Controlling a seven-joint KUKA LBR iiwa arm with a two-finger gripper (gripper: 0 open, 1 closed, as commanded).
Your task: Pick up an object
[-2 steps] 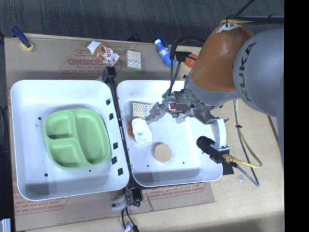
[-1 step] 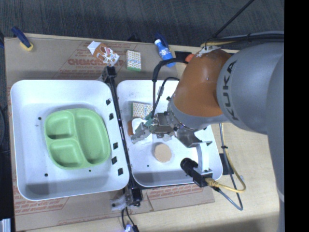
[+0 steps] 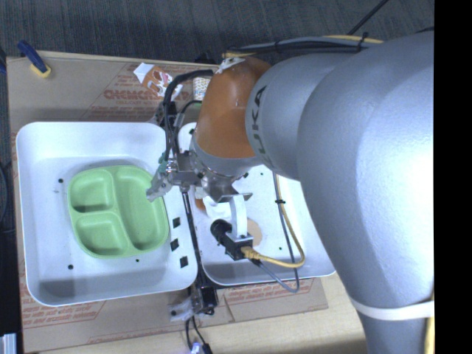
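Note:
A light green divided plate (image 3: 118, 211) lies flat in the left white bin (image 3: 44, 146). My gripper (image 3: 161, 184) hangs over the plate's right edge, close to the wall between the two bins. The grey arm with its orange band (image 3: 228, 116) reaches in from the right and hides most of the right bin (image 3: 310, 268). A small tan round thing (image 3: 255, 234) peeks out under the wrist in the right bin, mostly covered.
Both bins rest on printed cardboard (image 3: 110, 94). A blue and yellow tool (image 3: 34, 59) lies at the bench's far left corner. A crumpled wrapper (image 3: 151, 76) sits behind the left bin. Cables run along the divider (image 3: 193, 249).

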